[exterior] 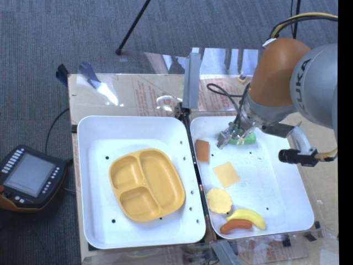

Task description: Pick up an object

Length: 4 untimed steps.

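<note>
Green item [248, 139]: lying in the right bin [276, 186], beyond the yellow square slice [226, 174] toward the far wall, just to the right of the gripper [227, 138]. Appearing to touch the gripper tip or sitting just beside it; not possible to say which.

Gripper: hanging low over the bin floor, beyond the yellow square slice, at the end of the arm [281, 73] reaching in from the right. Grip state: not possible to tell from this angle, whether released, clenched or grasping. Nothing seen lifted clear of the floor.

Step in hand, as a judgement: closing in on the green item, the pick not yet secured. Next move calling for centring over the item, clamping on it, then rising straight up while checking that it comes along. Risk: nudging the item aside instead of catching it.

Right bin, further contents:
- brown flat slab [202, 150], lying left of and just beyond the yellow square slice, near the dividing wall;
- round yellow piece [219, 201], lying nearer the front than the slice;
- banana [248, 218], lying nearer the front and slightly right;
- sausage [236, 226], touching the banana's front side.

Left bin [99, 142]: well to the left of the yellow square slice, holding one yellow divided plate [146, 184], its three compartments bearing nothing.
</note>
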Each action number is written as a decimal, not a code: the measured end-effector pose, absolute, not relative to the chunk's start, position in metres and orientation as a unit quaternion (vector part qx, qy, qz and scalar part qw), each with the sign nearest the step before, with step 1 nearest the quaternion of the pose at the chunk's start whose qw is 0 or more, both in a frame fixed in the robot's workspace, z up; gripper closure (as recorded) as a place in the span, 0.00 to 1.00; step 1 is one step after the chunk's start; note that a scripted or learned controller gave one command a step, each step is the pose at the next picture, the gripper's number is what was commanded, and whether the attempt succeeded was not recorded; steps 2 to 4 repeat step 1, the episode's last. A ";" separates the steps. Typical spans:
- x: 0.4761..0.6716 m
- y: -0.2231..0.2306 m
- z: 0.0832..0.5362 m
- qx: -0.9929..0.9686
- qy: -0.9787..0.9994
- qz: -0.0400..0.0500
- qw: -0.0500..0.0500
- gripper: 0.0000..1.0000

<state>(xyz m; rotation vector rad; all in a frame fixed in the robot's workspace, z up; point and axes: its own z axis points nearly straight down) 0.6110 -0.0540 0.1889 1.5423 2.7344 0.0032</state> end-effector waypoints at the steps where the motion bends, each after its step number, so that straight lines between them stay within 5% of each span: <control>1: 0.644 -0.002 0.186 0.650 0.760 -0.001 -0.001 1.00; 4: 0.644 -0.002 0.186 0.650 0.760 -0.001 -0.001 1.00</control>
